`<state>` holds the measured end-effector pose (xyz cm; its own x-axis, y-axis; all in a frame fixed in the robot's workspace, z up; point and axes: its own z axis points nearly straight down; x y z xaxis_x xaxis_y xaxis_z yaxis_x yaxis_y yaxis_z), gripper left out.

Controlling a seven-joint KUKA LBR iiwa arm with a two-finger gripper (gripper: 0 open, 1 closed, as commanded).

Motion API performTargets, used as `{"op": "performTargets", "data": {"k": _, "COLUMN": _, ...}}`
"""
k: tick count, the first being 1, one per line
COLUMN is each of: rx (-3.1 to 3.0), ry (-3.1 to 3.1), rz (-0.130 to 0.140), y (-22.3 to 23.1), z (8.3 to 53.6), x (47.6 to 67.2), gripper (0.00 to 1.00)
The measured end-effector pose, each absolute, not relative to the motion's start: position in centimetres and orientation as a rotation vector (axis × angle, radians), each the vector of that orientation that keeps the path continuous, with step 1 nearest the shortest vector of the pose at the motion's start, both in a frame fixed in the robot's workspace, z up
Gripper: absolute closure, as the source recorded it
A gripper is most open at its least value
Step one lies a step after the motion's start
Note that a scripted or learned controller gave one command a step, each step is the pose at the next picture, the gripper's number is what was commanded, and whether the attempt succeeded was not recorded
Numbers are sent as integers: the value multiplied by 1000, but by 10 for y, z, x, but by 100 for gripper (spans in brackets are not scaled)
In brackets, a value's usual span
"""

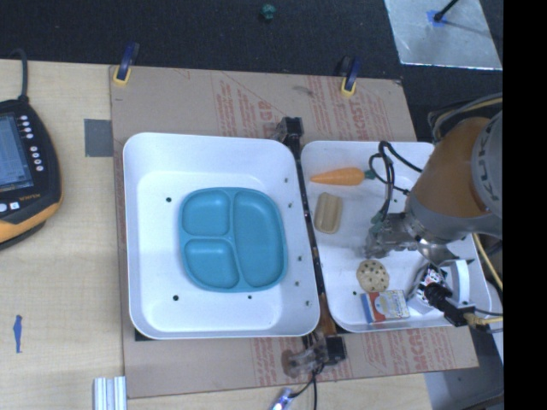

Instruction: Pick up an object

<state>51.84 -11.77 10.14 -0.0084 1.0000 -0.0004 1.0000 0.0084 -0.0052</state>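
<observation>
One blue plate (232, 238), left bin (145, 156).

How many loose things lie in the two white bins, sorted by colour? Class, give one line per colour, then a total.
Blue: 1, the plate in the left bin
Orange: 1, the carrot in the right bin
Tan: 2, the block and the round cracker
Multicoloured: 1, the small packet
Total: 5
</observation>
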Motion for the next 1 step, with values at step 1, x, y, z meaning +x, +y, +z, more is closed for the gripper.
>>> {"op": "performTargets", "data": {"k": 1, "rx": -2209, "ry": -2229, "rz": 7, "y": -118, "z": 101, "x": 518, "gripper": 0}}
